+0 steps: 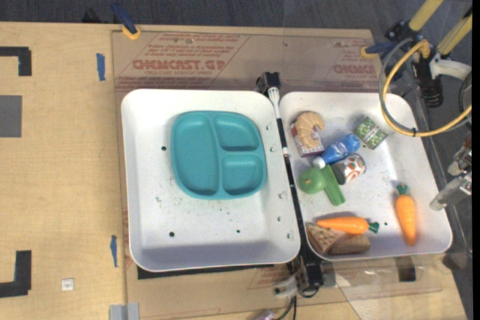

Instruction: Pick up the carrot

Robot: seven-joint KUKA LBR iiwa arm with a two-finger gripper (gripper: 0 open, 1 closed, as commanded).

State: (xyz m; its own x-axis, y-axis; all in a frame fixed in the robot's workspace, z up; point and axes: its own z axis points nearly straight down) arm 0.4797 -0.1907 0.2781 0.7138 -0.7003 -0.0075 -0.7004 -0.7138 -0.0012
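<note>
Two orange toy carrots lie in the right bin. One carrot lies flat near the bin's front edge, its green top pointing right. The other carrot lies by the right wall, green top pointing toward the back. A grey part of my gripper pokes in at the view's right edge, just outside the bin's right rim and a little right of the second carrot. Nothing is seen held by it.
The right bin also holds a bread-like toy, a blue bottle, a green box, a green pear-shaped toy, a small round can and a brown wedge. A teal divided plate lies in the left bin. Yellow cables loop at the right.
</note>
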